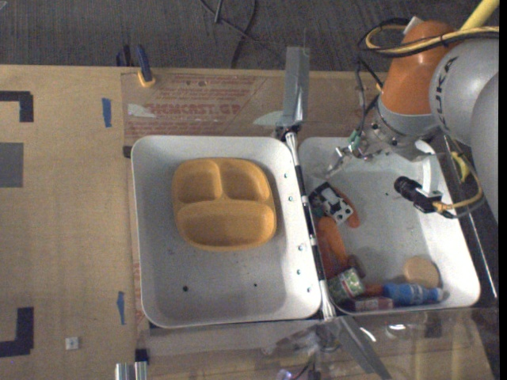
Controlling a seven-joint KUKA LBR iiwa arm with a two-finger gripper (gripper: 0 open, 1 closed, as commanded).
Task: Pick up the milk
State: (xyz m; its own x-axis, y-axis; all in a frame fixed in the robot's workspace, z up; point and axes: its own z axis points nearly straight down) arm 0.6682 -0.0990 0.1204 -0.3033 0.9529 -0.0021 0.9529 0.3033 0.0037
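Note:
A small black-and-white carton (332,203), which looks like the milk, lies on its side by the left wall of the right bin (380,228). My gripper (349,150) hangs over the bin's far left corner, up and slightly right of the carton and apart from it. Nothing shows in its grasp. The grey arm with its orange band (420,54) reaches in from the upper right.
An orange sausage-shaped toy (333,242) lies just below the carton. A green can (347,283), a blue bottle (410,294) and a tan round piece (421,271) sit along the right bin's near edge. A yellow divided plate (225,203) lies in the left bin (158,275).

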